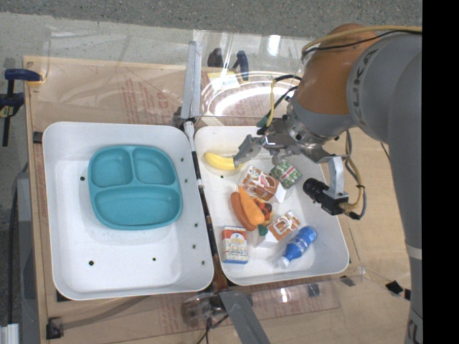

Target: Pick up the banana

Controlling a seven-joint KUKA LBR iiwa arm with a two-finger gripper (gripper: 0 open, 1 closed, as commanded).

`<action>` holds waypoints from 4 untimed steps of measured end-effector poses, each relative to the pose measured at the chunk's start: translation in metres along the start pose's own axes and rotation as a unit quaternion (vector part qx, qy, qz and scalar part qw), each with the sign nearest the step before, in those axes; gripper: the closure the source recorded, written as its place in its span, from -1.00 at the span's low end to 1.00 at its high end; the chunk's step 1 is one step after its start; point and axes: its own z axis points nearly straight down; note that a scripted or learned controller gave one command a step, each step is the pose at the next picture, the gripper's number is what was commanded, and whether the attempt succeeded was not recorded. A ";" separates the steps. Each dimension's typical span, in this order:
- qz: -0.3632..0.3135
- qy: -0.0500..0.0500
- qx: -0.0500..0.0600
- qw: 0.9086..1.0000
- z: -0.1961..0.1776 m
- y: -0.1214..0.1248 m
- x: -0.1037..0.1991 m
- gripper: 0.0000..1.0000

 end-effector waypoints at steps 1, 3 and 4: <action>-0.034 -0.001 0.000 0.999 0.104 0.069 -0.002 -1.00; -0.173 -0.002 -0.001 0.985 0.126 0.061 -0.048 1.00; -0.173 -0.002 -0.001 0.985 0.126 0.061 -0.048 -1.00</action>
